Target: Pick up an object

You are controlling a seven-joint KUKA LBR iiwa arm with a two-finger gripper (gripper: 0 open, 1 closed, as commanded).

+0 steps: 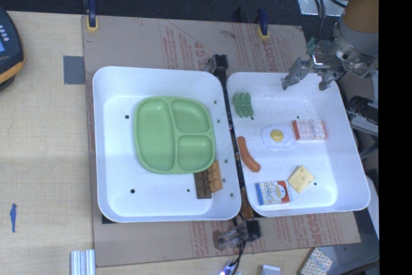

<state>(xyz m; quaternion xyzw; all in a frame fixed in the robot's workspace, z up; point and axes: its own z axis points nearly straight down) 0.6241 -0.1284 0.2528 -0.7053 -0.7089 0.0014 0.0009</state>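
Arm mostly cut off at right edge; only wrist w/ orange band visible. End effector (pixel 311 76) hangs over far rim of right bin (pixel 351 158), fingers spread apart, nothing between them. In that bin: green item (pixel 243 104), fried egg (pixel 277 136), pink box (pixel 309 129), sausage (pixel 248 154), cheese wedge (pixel 300 178), small carton (pixel 273 192). Left bin (pixel 106 138): green divided plate (pixel 174 134), brown block (pixel 208 181) touching its near edge.

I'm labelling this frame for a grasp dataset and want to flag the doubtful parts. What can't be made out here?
- Arm, camera view: cut off by the right edge above the orange band.
- Print on the small carton and pink box: too small to read.
- Brown block: the green plate covers its upper edge.
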